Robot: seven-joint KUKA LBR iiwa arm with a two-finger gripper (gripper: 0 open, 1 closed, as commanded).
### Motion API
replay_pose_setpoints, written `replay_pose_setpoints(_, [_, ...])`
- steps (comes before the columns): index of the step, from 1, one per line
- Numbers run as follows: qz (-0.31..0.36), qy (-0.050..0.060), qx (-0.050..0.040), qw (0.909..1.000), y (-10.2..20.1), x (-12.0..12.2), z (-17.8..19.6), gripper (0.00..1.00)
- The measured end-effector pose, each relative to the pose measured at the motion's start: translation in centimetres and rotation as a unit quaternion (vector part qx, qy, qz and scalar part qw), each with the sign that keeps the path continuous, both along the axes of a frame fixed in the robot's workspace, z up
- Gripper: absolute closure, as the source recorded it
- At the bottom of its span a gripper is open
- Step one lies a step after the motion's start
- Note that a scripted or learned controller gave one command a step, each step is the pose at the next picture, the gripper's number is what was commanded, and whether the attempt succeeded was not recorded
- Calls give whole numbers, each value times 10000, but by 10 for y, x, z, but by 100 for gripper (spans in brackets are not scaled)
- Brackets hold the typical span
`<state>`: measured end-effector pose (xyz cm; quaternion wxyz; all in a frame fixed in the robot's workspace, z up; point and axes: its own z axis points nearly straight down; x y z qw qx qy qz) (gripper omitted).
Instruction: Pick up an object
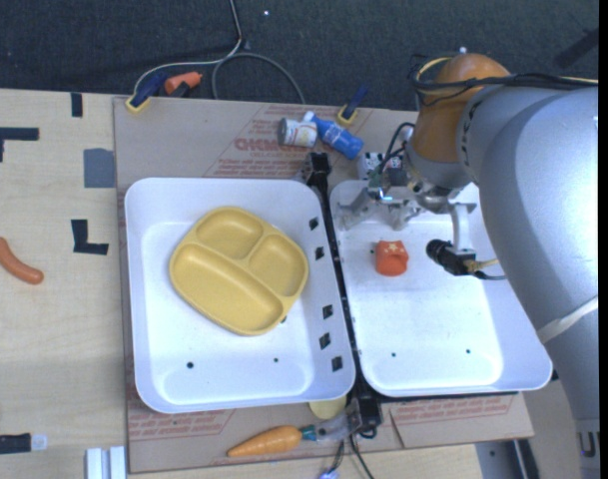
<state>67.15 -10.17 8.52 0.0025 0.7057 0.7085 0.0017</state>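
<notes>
Gripper (388,200) above red object (390,257)

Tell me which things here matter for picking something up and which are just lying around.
For the job:
small orange-red object in the right bin
gripper just above it
yellow divided plate in the left bin

Lying about, outside the bins:
toy carrot
toy sausage
bottle

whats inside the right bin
A small orange-red object lies on the right bin floor, with the gripper just above it. The arm covers the bin's far right corner.
</notes>
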Motion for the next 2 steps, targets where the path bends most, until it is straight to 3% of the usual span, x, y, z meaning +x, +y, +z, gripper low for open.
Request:
replay_pose_setpoints(1, [-23, 6, -5, 10000, -19, -53, 2, 0])
replay_pose_setpoints(2, [-18, -7, -16, 10000, -3, -80, 2, 0])
